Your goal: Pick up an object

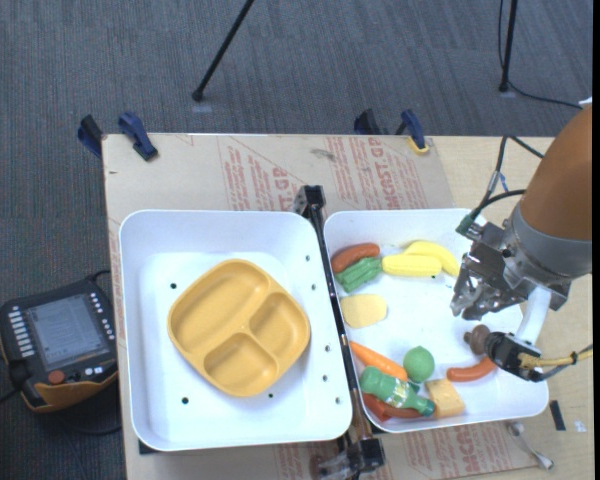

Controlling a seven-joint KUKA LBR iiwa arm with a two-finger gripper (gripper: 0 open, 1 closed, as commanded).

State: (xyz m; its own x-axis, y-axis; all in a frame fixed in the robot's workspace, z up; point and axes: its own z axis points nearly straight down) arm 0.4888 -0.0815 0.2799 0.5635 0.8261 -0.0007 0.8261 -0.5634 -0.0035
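The jaws (pixel 477 306) hang over the right side of the right bin (pixel 435 222), and I cannot tell how they are set; nothing shows between them. Left of the jaws lie a yellow banana (pixel 436 253), a corn cob (pixel 411 265), a green pepper (pixel 360 273), a red sausage (pixel 355 256) and a pale yellow slice (pixel 364 311); below and left of them sit a green ball (pixel 418 362), a carrot (pixel 377 358) and a cheese wedge (pixel 445 398), with another red sausage (pixel 471 371) just below. Far to the left, the other bin (pixel 140 268) holds a yellow divided plate (pixel 239 325).
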